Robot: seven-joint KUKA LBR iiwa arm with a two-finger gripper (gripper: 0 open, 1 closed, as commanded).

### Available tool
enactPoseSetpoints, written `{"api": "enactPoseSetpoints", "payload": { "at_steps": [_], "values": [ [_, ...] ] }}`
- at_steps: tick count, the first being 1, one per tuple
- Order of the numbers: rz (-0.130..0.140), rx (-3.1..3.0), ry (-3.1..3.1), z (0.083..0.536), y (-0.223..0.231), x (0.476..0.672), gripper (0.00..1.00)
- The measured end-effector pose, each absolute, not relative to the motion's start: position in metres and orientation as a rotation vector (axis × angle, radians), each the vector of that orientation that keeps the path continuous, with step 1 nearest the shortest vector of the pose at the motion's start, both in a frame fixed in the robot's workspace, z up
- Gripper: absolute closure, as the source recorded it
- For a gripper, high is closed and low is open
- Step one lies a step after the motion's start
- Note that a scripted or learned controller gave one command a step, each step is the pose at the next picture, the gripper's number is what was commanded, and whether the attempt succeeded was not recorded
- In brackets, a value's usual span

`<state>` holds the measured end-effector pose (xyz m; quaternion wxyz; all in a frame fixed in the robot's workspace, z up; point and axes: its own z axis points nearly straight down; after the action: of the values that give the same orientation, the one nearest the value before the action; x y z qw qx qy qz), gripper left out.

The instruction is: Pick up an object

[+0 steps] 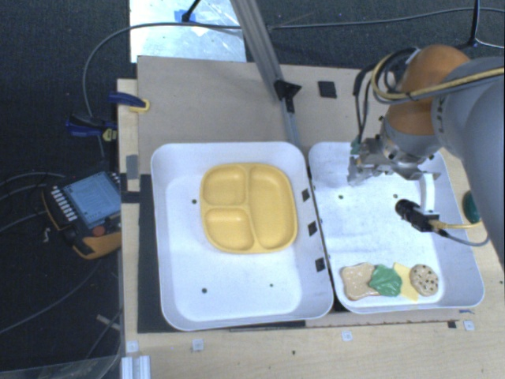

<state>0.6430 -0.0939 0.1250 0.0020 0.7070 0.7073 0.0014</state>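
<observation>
The gripper [361, 170] hangs over the far end of the right bin [454, 294], well apart from the toy foods at its near edge: a toast slice [357, 281], a green leaf [387, 280], a yellow cheese piece [405, 283] and a cookie [424, 279]. I cannot tell how it is set. These pieces lie flat, touching and against the wall, so a descent may pinch two or slide off. The yellow divided plate [248, 208] sits in the left bin [177, 290].

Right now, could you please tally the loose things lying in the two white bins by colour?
Yellow: 2, the divided plate in the left bin and a flat yellow piece in the right bin
Tan: 2, the toast-shaped piece and the speckled cookie
Green: 1, the leafy piece
Total: 5
</observation>
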Motion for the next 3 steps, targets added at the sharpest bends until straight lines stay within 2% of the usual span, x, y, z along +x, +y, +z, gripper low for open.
{"api": "enactPoseSetpoints", "payload": {
  "at_steps": [1,2,3],
  "values": [
    [0.006,2.218,2.217,0.171,-0.100,0.646,1.00],
    [0.008,2.210,2.223,0.227,-0.100,0.658,1.00],
    [0.007,2.211,2.224,0.276,-0.100,0.660,1.00]
  ]
}}
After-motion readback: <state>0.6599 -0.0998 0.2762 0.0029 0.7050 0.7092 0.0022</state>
